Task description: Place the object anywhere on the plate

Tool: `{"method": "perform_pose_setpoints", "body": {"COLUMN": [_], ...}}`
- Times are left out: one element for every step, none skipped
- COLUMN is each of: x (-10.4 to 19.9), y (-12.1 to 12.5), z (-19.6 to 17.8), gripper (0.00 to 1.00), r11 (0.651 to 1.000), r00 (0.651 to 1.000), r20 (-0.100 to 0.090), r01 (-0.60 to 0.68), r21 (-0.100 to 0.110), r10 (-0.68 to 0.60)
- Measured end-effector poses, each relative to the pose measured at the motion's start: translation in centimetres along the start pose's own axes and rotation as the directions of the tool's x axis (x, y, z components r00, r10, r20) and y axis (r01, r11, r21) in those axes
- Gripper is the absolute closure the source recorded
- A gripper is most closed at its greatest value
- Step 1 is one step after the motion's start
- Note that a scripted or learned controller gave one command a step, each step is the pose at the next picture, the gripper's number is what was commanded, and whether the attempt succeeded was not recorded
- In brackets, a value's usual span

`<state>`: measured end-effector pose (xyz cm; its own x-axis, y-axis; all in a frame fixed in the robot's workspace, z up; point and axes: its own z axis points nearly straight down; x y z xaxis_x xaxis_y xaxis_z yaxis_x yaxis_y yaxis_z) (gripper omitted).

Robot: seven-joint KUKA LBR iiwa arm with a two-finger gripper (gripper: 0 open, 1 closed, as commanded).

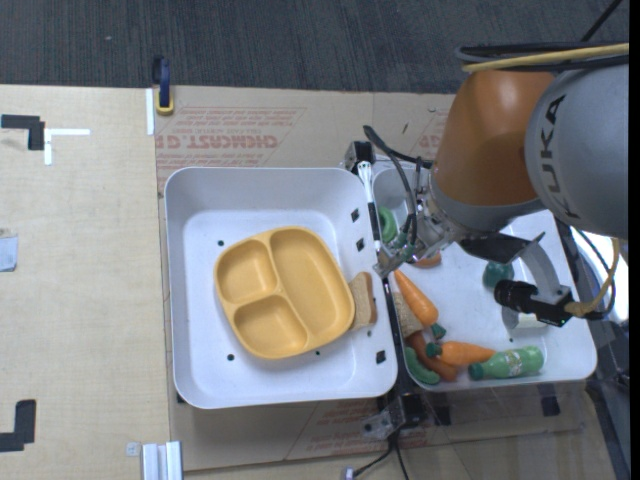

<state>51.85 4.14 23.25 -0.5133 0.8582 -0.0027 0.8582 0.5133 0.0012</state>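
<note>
the carrot (416, 299) lies just below the fingers (392, 259), apart from the plate (284, 293).

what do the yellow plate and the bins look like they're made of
Plate: probably matte moulded plastic, with an even yellow colour, rounded dividers and soft highlights. Left bin and right bin: likely smooth white plastic with rounded corners, though painted metal can't be ruled out.

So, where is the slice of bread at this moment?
In the camera view, the slice of bread lies in the left bin, against the right edge of the yellow plate, close to the wall between the two bins.
</note>
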Motion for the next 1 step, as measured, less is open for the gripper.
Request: {"method": "perform_pose_setpoints", "body": {"x": [11.79], "y": [3.78], "z": [3.62], "gripper": [1.0], "r11": [0.997], "r00": [0.997], "r20": [-0.001], "r01": [-0.083], "r21": [0.003], "r10": [0.083]}}
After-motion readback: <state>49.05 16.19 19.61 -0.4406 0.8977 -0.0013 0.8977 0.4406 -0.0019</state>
